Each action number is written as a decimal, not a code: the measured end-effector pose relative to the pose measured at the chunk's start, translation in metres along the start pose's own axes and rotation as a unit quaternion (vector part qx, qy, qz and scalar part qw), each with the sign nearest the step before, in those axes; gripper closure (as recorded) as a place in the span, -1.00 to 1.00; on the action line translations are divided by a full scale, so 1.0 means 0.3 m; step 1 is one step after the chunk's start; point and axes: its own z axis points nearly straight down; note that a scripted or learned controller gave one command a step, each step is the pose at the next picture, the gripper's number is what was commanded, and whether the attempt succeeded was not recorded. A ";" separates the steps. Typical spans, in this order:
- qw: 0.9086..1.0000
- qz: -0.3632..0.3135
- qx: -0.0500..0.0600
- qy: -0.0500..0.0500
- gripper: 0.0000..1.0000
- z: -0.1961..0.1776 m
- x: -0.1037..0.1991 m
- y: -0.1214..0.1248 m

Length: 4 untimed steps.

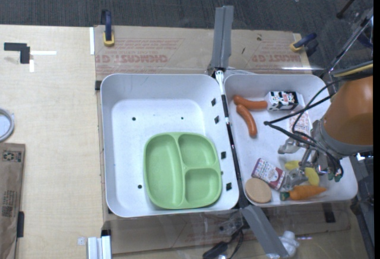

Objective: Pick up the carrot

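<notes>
The carrot is orange with a green end on its left. It lies flat near the front right corner of the right bin. My gripper hangs low over the bin just behind the carrot, among yellow toy pieces. The arm's orange band and cables hide part of the bin's right side.
The right bin also holds two orange sausages, a black-and-white carton, a pink packet and a tan round disc. A green divided plate sits in the left bin. Clamps stand on the back edge.
</notes>
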 end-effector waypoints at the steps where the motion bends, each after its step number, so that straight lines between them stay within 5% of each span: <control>1: 0.975 -0.223 -0.001 0.000 -1.00 0.000 -0.009 -0.080; 2: 0.998 -0.060 0.000 0.010 -1.00 0.016 -0.030 -0.059; 3: 0.952 -0.308 -0.001 0.001 -1.00 0.004 -0.010 -0.015; 4: 0.952 -0.306 -0.002 0.003 1.00 -0.025 -0.009 -0.013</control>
